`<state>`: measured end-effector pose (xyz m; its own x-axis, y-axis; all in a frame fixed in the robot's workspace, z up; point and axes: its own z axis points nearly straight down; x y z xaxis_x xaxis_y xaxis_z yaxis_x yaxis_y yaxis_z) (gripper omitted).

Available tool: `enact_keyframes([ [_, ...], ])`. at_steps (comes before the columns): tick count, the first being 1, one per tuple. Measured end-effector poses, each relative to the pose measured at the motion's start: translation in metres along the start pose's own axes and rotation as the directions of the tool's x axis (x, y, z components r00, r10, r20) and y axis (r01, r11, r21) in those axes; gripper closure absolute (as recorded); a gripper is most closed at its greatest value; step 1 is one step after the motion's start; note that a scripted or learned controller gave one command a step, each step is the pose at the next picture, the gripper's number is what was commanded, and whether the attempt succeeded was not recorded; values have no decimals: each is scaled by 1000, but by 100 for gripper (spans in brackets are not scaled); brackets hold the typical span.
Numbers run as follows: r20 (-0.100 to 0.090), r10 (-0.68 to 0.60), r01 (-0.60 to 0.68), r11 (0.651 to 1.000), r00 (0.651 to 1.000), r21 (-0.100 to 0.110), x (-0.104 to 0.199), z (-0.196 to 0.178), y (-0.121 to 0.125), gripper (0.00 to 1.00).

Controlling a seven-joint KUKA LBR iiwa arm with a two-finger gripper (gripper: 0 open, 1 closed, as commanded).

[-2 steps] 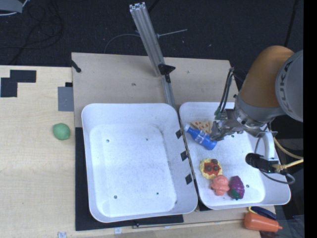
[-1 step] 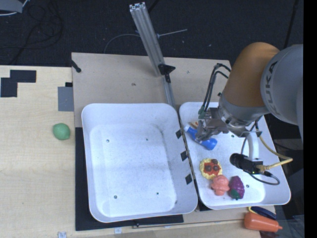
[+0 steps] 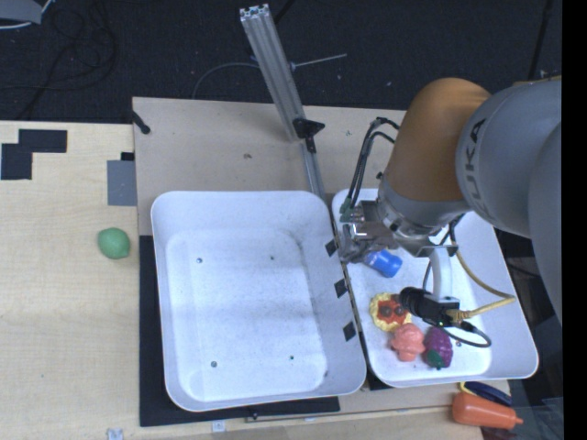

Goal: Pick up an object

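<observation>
Obs.: arm (image 3: pixel 440 154) reaches in over the right bin (image 3: pixel 510 351), with the hand (image 3: pixel 354 236) low at that bin's left wall, close to the divide with the left bin (image 3: pixel 238 282). Hand state: cannot tell from this view whether it is released or clenched; the wrist body hides it, and nothing is visibly grasped. Candidates all lie in the right bin: a blue object (image 3: pixel 386 263) just beside the hand on its right, then a cluster nearer the front made of a yellow-and-red toy (image 3: pixel 389 310), a pink toy (image 3: pixel 407 340) and a purple toy (image 3: pixel 438 346), the last three touching or nearly so. A green ball (image 3: pixel 114 243) sits on the counter (image 3: pixel 55 337) well left of both bins, and an orange object (image 3: pixel 486 412) lies outside the front right corner; both are poor targets. Judgement: the step in hand is lining up over a target, and the blue object is the sensible pick, being nearest and standing apart from the rest. To do it well, shift the hand a little right, away from the bin wall, so neither side catches the rim; centre over the blue piece, descend straight, close across its narrower dimension, then lift vertically. Risk: the piece looks small and rounded, so an off-centre close would likely squirt it toward the cluster.
</observation>
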<state>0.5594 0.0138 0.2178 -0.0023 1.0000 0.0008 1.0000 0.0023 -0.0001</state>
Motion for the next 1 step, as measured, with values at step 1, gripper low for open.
enact_keyframes([
  [1,1,0,0,1000,1000,0,48,-14,-3,100],
])
